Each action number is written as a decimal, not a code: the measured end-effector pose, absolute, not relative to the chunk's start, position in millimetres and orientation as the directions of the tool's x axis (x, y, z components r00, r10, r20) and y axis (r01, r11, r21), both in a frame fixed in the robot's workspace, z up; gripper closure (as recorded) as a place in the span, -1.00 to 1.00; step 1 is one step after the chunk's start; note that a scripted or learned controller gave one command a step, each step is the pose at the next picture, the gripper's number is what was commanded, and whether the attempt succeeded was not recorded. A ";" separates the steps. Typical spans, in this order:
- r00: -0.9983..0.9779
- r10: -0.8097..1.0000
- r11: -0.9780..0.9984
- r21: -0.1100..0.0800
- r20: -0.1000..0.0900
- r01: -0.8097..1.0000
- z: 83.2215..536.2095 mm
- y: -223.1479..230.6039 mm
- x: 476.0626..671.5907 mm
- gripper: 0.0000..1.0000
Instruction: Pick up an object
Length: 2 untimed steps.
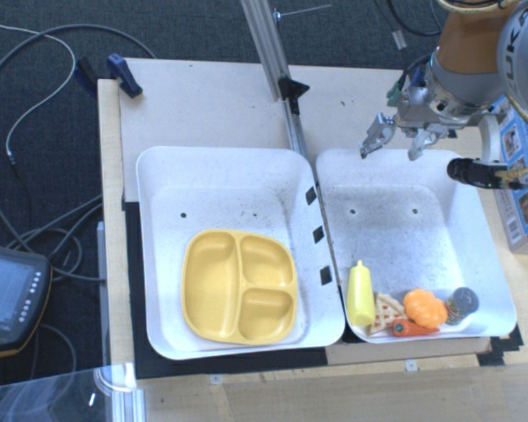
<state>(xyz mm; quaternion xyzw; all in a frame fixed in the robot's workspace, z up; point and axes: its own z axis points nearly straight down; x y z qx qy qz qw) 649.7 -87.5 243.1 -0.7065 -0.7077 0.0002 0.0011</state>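
Claw open with nothing between its fingers, poised over the right bin's far edge, yellow bottle, orange fruit, perhaps a can well below it, yellow tray lower left

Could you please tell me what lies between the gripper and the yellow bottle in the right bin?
In the camera view, just bare, speckled white bin floor separates the open gripper from the yellow bottle.
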 end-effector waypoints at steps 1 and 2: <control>-0.002 1.000 0.002 -0.002 0.001 1.000 243.1 -87.5 649.7 -1.00; -0.001 1.000 0.001 -0.007 0.001 1.000 200.7 -84.3 648.1 -1.00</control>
